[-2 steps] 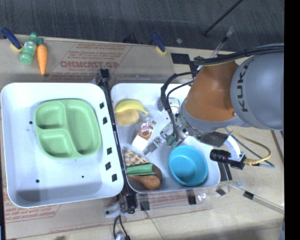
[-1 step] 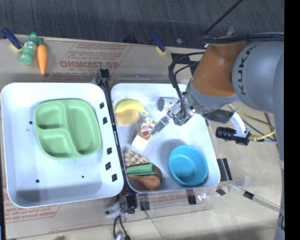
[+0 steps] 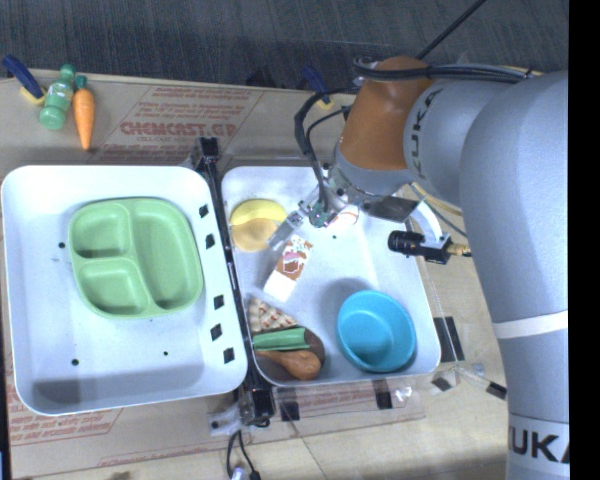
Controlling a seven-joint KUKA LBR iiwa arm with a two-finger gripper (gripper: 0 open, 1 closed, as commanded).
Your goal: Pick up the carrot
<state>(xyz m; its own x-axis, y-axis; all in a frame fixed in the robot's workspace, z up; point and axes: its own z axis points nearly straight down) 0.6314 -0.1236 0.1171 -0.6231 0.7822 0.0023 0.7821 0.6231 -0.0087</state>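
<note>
Orange and tapered, the carrot [image 3: 84, 116] lies on the brown cardboard of the counter [image 3: 170, 118], beyond the far rim of the left bin [image 3: 20, 268] and near that bin's far left corner. Touching it on its left is a green toy vegetable [image 3: 56, 103], and a blue clip [image 3: 22, 76] sits just beyond that. Inside the left bin rests a pale green divided plate [image 3: 135, 256], close to the bin's middle.

From the left bin, the right bin [image 3: 410, 268] lies directly alongside, the two rims meeting. It holds a yellow round piece [image 3: 257, 222] nearest the shared rim at the far end, a white carton [image 3: 290, 266] just past it, a blue bowl [image 3: 376, 330] toward the near right, and a brown dish of toy food [image 3: 286, 346] at the near end beside the shared rim.

The hand [image 3: 318, 211] hangs over the right bin, well apart from the carrot, just above the carton's far end. Whether its fingers are apart or together cannot be told.
</note>
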